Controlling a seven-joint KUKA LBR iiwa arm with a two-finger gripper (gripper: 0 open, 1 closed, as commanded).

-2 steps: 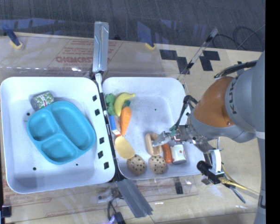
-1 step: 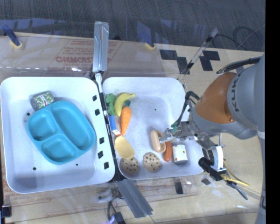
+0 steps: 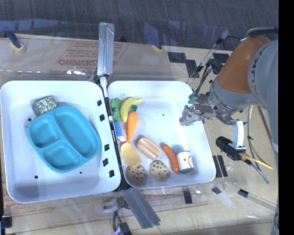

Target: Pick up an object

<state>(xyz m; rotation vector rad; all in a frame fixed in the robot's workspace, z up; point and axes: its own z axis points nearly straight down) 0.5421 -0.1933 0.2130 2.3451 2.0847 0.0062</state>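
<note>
My gripper (image 3: 187,117) hangs over the right edge of the right bin (image 3: 161,94), with nothing visible between its fingers. Toy food lies along that bin's left and lower part: a yellow banana (image 3: 128,105) beside a green piece (image 3: 116,106), an orange carrot (image 3: 132,125), a pale bread roll (image 3: 148,147), a yellow slice (image 3: 131,155), two cookies (image 3: 147,171), an orange sausage (image 3: 169,156) and a small white can (image 3: 184,161). The sausage and can are the nearest to the gripper, below and to its left.
The left bin (image 3: 14,131) holds a blue divided tray (image 3: 63,137) and a small green-labelled can (image 3: 44,104) at the tray's upper left. A ridge with black clips separates the two bins. The arm's orange and grey body stands over the bench at the right.
</note>
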